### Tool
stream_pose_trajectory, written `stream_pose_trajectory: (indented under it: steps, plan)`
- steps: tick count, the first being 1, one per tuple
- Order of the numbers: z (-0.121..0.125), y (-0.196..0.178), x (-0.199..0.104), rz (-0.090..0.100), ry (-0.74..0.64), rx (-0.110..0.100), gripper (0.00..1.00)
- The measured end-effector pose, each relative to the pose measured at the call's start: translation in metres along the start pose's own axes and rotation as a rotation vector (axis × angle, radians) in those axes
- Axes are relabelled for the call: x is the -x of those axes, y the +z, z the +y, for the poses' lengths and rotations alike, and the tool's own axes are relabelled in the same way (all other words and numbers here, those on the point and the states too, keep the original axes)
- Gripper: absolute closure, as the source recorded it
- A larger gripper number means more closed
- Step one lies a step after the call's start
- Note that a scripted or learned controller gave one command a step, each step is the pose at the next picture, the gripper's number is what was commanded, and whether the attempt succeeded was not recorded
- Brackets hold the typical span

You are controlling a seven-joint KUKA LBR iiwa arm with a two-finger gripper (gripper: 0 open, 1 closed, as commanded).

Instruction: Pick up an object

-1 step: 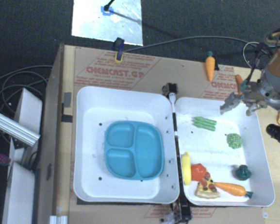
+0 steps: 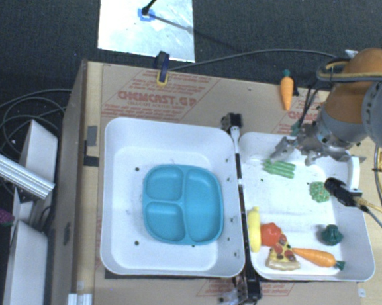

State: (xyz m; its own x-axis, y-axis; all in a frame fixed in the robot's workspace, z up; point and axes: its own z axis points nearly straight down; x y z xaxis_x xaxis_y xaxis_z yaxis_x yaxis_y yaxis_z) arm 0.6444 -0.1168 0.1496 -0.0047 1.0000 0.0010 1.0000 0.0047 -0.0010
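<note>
My gripper (image 2: pixel 296 153) hangs over the back of the right bin (image 2: pixel 362 246), its fingers (image 2: pixel 282 148) spread open with nothing between them. Just below and left of it lies a bunch of green beans (image 2: pixel 279 168) on the bin floor. A pale green leafy piece (image 2: pixel 319 191) sits to the gripper's lower right. Further forward are a dark green broccoli (image 2: pixel 331 234), an orange carrot (image 2: pixel 315 257), a pizza slice (image 2: pixel 281 259), a red piece (image 2: pixel 271 233) and a yellow piece (image 2: pixel 254 228).
The left bin (image 2: pixel 119 175) holds a blue divided plate (image 2: pixel 182 203). A second carrot (image 2: pixel 286 92) lies on the cardboard behind the right bin. A black cylindrical part (image 2: pixel 337 189) juts over the bin's right side. A ridge (image 2: pixel 238 179) divides the two bins.
</note>
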Motion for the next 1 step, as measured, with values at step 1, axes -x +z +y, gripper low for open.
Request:
stream_pose_trajectory:
  steps: [1]
  plan:
    - [0.0151,0.0609,-0.0101,-0.004,-0.001,0.011,0.00]
